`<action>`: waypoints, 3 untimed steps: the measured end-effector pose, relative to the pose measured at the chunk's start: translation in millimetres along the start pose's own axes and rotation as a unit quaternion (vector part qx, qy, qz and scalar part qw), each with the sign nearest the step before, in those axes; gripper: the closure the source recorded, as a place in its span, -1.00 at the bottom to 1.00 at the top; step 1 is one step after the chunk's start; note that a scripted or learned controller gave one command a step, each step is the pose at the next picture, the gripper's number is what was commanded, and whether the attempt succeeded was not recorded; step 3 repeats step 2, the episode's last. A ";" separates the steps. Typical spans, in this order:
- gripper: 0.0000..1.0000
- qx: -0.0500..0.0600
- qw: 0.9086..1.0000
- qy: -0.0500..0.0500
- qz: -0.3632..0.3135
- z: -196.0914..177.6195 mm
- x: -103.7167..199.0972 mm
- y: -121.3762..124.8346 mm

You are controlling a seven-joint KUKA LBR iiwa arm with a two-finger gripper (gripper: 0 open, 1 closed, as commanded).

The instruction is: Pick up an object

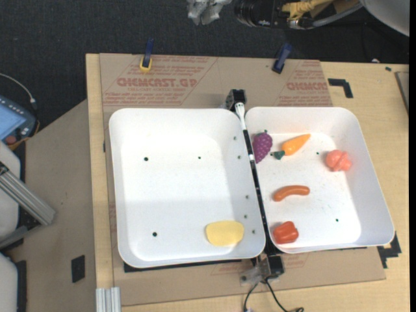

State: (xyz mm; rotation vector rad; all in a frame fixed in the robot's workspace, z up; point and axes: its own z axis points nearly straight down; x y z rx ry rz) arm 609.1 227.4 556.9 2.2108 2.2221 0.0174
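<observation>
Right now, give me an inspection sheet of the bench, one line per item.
Surface: brown board bearing two white bins side by side.
Job's things: left bin holds a yellow piece; right bin holds purple grapes, orange carrot, pink piece, sausage, red pepper.
Clutter: two blue clamps at the board's far edge.
End effector: blurred above the far edge, apart from both bins.
Cables: one at the near edge.
Surroundings: dark floor.

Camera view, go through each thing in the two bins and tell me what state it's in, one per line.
Yellow piece: flat, left bin, near front wall.
Grape bunch: right bin, against the divider.
Carrot: lying on its side.
Pink piece: alone, far right.
Sausage: lying flat, mid-bin.
Red pepper: near front wall.
</observation>
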 end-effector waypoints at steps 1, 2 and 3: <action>-1.00 0.001 1.000 0.000 0.000 0.6 -0.1 0.0; 1.00 -0.002 1.000 0.000 -0.001 -10.4 0.9 0.3; 1.00 -0.002 1.000 0.000 -0.001 -10.4 0.9 0.3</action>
